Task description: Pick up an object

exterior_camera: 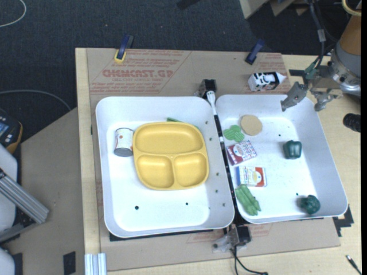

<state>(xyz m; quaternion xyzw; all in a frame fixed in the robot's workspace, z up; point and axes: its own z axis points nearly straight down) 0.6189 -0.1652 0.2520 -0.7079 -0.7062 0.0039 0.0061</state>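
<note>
- My tool (305, 98) hangs over the far edge of the right white bin (327, 153), fingers spread wide, holding nothing.
- I'd worry about clipping that rim on descent, or closing on bare floor.
- Nearest pickable: the dark green pepper-shaped toy (292, 149), well apart from the tool.
- The left white bin (109, 171) holds 1 yellow divided plastic tray (170, 154) and 1 small can (123, 142).

A divided tray (171, 155) lies in the left bin (109, 205), a can (123, 141) just left of it.
</note>
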